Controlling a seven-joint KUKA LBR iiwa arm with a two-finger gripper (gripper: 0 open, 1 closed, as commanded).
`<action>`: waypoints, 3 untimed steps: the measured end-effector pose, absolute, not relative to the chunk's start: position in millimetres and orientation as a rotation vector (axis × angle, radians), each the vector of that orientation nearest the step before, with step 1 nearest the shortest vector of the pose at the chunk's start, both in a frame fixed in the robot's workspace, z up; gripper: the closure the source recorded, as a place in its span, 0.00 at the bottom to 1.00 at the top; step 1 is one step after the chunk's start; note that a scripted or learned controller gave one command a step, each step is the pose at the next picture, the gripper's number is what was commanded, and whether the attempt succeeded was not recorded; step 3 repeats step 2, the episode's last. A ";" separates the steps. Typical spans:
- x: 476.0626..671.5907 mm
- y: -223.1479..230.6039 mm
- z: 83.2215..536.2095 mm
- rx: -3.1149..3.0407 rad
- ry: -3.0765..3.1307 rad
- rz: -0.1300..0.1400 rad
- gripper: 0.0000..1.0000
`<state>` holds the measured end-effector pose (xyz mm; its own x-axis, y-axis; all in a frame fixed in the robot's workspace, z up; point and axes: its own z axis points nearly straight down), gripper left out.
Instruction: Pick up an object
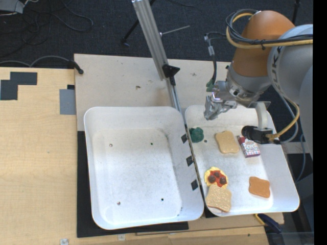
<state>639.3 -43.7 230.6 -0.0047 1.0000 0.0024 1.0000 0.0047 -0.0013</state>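
Camera view, near to far: toast (218,198), pizza (216,177), cracker (259,187), bread (227,142) and green toy (196,133) are seen in right bin (286,188). Gripper (212,111) hangs above its far edge, nothing held; finger spread cannot be told. Approach step is judged; descent onto one object is required.

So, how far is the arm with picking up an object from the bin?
Nothing looks picked yet. The gripper is over the far end of the right bin, and I see nothing between its jaws. The green piece, tan slice, small packet, orange piece, pizza slice and cracker all lie in the bin. Left: descend, grasp one, lift.
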 end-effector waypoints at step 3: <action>640.9 64.1 215.6 -2.216 -2.223 0.002 1.00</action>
